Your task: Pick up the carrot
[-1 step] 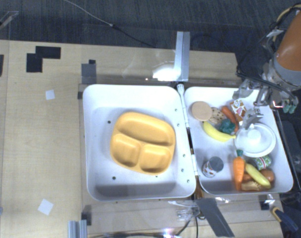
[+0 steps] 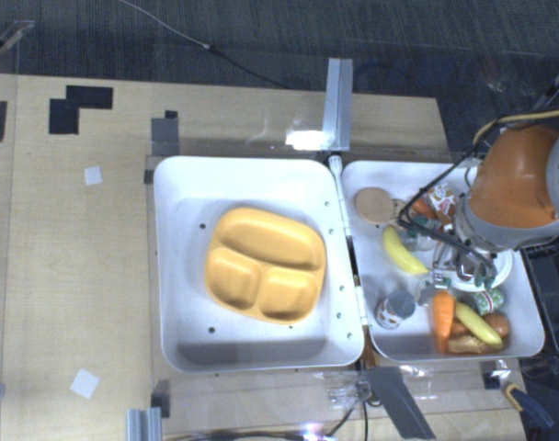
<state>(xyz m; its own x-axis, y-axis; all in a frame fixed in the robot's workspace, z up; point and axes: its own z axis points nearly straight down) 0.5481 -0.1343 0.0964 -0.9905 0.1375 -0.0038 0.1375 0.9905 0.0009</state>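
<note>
Nearest the lens, along the bottom edge: a grey bracket (image 2: 401, 410) and loose cabling at the seam between the bins.

Gripper (image 2: 462, 269) hangs over the right bin (image 2: 534, 343), just above the carrot's top end. Fingers are lost in glare and clutter; whether released or clenched, cannot tell. Nothing visibly held.

Carrot (image 2: 441, 318) lies near the right bin's front wall, running front to back, orange, thick end toward the gripper. Small banana (image 2: 477, 324) lies against its right side; a brownish item (image 2: 463, 344) sits at its tip. Small can (image 2: 393, 307) just left, apart from it. Larger banana (image 2: 404, 251) farther back-left, round tan piece (image 2: 374, 206) behind that.

Left bin (image 2: 180, 246) holds a yellow divided tray (image 2: 264, 263), well apart.

Judgement: approach step, grasp not yet made. To do it well, straddle the carrot across its width at mid-body, one finger in the slot beside the small banana, descend fully before closing.
</note>
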